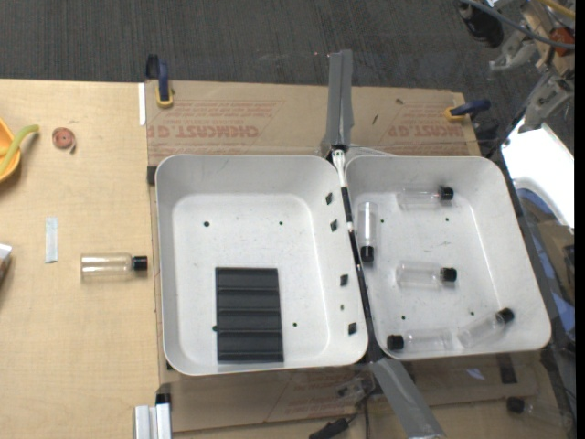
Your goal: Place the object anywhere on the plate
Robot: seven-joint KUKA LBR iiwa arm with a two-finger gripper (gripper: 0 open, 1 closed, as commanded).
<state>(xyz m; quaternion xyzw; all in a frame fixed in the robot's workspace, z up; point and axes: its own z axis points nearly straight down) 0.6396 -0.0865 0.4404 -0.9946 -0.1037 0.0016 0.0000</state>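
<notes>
A black ribbed plate (249, 315) lies flat in the front middle of the left bin (183, 245). Several clear vials with black caps lie in the right bin (512, 245). One vial (420, 198) is at the back, one (366, 230) runs along the left wall, and one (420, 275) is in the middle. Two more vials (428, 341) (484, 327) rest along the front wall. Nothing lies on the plate.
Another clear vial (108, 263) lies on the wooden bench left of the bins. An orange object (5, 154) and a small pink disc (62, 138) sit at the far left. Clamps (160, 79) (466, 110) hold the cardboard. Cables and machine parts (521, 16) crowd the top right.
</notes>
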